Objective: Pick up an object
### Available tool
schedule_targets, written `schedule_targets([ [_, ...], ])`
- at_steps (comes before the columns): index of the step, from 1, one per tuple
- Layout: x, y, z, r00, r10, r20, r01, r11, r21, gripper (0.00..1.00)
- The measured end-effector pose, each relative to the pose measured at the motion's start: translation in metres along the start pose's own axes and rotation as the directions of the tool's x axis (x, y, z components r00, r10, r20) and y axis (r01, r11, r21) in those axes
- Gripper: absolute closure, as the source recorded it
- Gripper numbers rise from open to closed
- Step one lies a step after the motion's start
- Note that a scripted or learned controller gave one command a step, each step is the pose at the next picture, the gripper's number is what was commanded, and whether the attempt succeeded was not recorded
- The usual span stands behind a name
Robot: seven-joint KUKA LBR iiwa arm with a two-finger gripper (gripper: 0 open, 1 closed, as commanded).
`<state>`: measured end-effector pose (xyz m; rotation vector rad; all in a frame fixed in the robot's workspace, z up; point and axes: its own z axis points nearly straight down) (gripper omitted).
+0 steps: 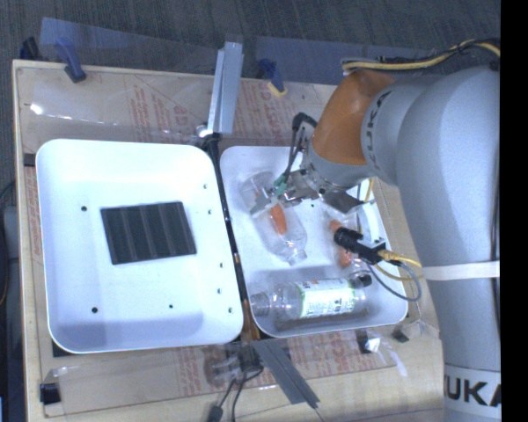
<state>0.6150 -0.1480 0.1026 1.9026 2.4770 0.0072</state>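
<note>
Left bin [62, 236]: holds a dark ribbed grate [148, 232].

Right bin [238, 170]: a clear bottle with orange contents [280, 227] at centre; a larger labelled bottle [312, 300] lying along the near wall.

Gripper [286, 185]: low over the clear bottle's far end, grip state cannot be told.

Risk: slick, round plastic may squirt sideways if the gripper lands off-centre.

1. We see a left bin [62, 236] with a dark ribbed panel [149, 232] lying flat in its middle.
2. Blue clamps [71, 63] grip the wooden bench [114, 104] along its far edge.
3. A grey bar [223, 90] rises between the bins.
</note>
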Motion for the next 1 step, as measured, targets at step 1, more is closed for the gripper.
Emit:
schedule_targets([
  [1,0.0131,0.0359,-0.1115,1.000,-0.008,-0.012,0.008,1.000,0.017,1.00],
])
